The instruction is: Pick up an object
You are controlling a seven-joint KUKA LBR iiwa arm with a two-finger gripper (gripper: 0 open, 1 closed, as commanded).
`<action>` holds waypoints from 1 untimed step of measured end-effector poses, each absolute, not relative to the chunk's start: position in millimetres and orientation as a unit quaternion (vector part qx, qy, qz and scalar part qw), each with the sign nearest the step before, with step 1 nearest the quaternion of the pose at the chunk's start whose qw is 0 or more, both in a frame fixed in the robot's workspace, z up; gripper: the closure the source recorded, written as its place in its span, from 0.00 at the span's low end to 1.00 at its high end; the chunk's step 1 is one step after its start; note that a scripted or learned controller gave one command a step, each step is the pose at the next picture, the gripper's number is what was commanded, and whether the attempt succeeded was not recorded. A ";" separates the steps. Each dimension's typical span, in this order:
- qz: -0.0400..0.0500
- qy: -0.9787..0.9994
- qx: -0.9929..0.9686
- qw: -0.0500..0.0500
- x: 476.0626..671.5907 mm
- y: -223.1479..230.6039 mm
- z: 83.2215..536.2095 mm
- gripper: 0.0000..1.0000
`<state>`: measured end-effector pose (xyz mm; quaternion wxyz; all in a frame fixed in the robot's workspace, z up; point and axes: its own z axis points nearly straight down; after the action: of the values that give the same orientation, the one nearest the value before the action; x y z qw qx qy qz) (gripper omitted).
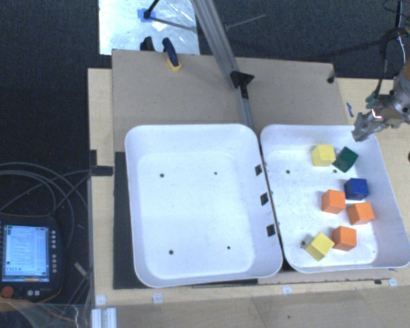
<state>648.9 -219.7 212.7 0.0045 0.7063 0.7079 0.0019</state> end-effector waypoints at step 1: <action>0.001 0.708 0.706 0.002 650.2 -219.6 213.0 1.00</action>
<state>650.2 -219.6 213.0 0.0021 0.7057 0.7085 0.0009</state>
